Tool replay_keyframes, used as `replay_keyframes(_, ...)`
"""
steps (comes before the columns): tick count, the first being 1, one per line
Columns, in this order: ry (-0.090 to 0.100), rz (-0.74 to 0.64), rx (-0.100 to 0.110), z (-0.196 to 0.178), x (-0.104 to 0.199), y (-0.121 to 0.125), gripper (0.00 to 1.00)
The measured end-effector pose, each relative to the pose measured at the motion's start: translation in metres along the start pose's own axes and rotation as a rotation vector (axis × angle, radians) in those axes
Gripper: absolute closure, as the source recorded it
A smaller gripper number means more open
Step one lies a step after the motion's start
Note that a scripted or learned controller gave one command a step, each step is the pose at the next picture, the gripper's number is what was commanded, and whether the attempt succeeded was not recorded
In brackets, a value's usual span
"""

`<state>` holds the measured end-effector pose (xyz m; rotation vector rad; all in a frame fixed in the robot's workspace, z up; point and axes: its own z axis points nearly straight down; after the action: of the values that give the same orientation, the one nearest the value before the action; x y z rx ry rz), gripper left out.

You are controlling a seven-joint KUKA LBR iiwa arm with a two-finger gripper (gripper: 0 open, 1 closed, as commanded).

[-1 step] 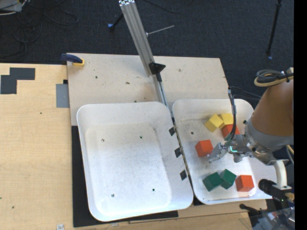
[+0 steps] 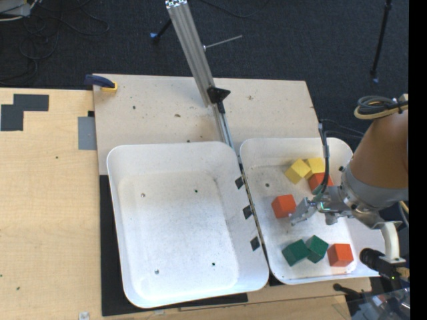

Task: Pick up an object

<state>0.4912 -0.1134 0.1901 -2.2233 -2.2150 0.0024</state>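
Camera view: blocks (image 2: 283, 205) beside pincer (image 2: 305, 212).

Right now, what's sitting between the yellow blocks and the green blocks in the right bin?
In the camera view, the gripper hangs between the yellow blocks and the green blocks, with an orange block just left of it.

Dark carpet floor (image 2: 280, 19) strewn with black cables (image 2: 47, 19) | pale speckled bench board (image 2: 160, 109) | light wood tabletop (image 2: 40, 212) at left, grey patches | slanted aluminium rail (image 2: 193, 45) | blue-and-yellow clamp (image 2: 101, 82) at board's corner | even overhead light
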Motion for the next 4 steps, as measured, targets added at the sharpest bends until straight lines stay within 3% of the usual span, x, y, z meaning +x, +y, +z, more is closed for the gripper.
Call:
replay_keyframes(1,0.001,-0.003,0.007,0.064,-0.003,0.000,0.00)
replay_keyframes(2,0.000,-0.002,-0.002,0.099,-0.003,0.001,0.00)
replay_keyframes(3,0.002,0.004,-0.001,0.088,-0.003,0.001,1.00)
replay_keyframes(4,-0.002,-0.001,-0.005,0.029,-0.012,0.002,1.00)
